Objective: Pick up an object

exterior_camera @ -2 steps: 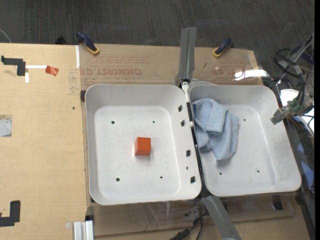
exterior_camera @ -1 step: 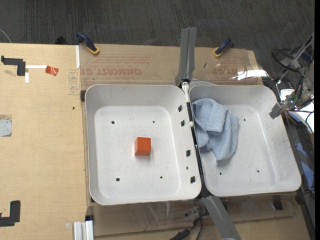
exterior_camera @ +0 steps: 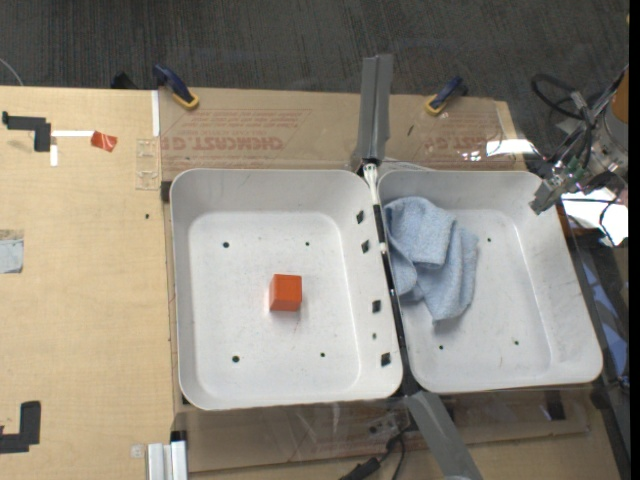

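A: What carries everything?

B: The tan wooden bench [exterior_camera: 80, 268], with a brown cardboard sheet [exterior_camera: 270, 133] clamped along its far side. Two shallow white plastic bins sit on it, touching along a grey divider; the left bin [exterior_camera: 205, 368] and the right bin [exterior_camera: 560, 348] are about the same size.

A: What lies in them?

B: In the right bin, a crumpled pale blue cloth towel [exterior_camera: 432, 258] is bunched against the wall it shares with the left bin. Its long axis runs roughly from the far-left corner toward the near middle of the bin, with a fold hanging toward the near side. In the left bin, a small orange cube [exterior_camera: 286, 293] rests flat on the floor near the centre, well apart from every wall. It has no long axis, and its faces sit about square to the bin walls.

A: And the tool?

B: The tool [exterior_camera: 548, 196] hangs at the right bin's far-right rim, well apart from towel and cube. I cannot tell how it is set.
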Action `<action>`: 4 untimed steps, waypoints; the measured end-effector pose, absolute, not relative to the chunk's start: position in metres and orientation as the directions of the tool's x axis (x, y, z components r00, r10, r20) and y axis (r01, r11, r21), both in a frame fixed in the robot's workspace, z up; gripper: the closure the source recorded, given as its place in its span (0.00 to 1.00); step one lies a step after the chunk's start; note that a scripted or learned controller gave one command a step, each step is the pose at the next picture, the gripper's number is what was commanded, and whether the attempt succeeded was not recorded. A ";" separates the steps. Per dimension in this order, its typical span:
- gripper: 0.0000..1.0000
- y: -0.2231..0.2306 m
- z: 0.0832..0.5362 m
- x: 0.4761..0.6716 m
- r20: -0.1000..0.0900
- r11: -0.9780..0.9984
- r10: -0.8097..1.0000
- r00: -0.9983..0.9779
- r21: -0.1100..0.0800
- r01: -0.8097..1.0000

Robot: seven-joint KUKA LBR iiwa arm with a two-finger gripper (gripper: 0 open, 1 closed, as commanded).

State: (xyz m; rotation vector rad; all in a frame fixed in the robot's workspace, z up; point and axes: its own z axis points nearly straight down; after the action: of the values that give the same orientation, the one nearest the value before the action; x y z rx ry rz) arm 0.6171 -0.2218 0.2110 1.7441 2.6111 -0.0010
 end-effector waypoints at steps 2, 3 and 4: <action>1.00 -0.222 0.230 0.619 -0.008 0.387 0.922 -0.387 0.004 0.922; 1.00 -0.223 0.240 0.620 -0.011 0.389 0.921 -0.389 0.006 0.921; 1.00 -0.222 0.214 0.644 -0.003 0.309 0.951 -0.309 0.001 0.951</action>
State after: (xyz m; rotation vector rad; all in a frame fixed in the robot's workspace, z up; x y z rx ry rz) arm 0.6440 -0.2223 0.2143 1.8449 2.5393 -0.0009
